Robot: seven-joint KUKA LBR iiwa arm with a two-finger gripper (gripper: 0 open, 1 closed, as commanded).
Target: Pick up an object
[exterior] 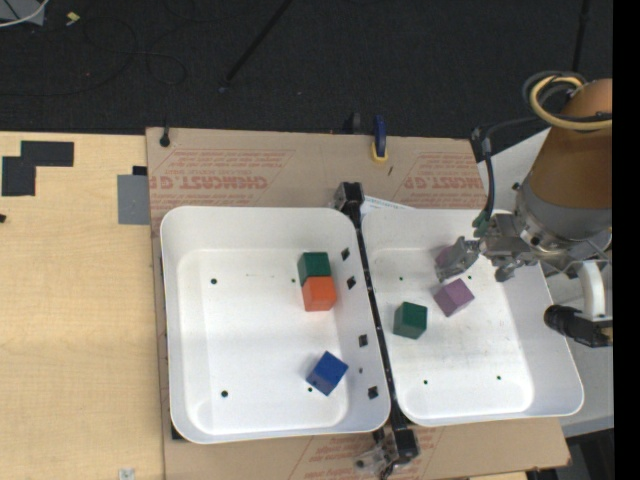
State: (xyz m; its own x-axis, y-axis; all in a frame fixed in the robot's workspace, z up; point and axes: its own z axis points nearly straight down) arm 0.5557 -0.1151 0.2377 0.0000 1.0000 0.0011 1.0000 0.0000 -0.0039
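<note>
The gripper (456,259) hangs over the upper part of the right bin (560,393), reached in from the right on the grey arm (565,158), and it sits just above and beside the purple cube (455,296); nothing shows between its fingers, but whether they stand open or closed cannot be told from this slanted look down, since the metal parts blur into one grey cluster. That placement reads as a hover near a chosen target: the purple cube lies closest, slightly tilted on the bin floor, so it is the likeliest thing to be picked. A little further out, lower and to the left in the same bin, rests a dark green cube (410,320), apart from the purple one, leaving room for fingers to come down around either. Across the black divider (362,288) where the two bins meet, the left bin (185,368) holds three more blocks: a green cube (314,265) touching an orange cube (319,294) just below it, a pairing that would make a clean grasp of either awkward, and a blue cube (327,372) alone near the lower edge. Both bins sit on a cardboard sheet (240,173), which probably keeps them steady on the bench. The pick itself looks not yet made.
</note>
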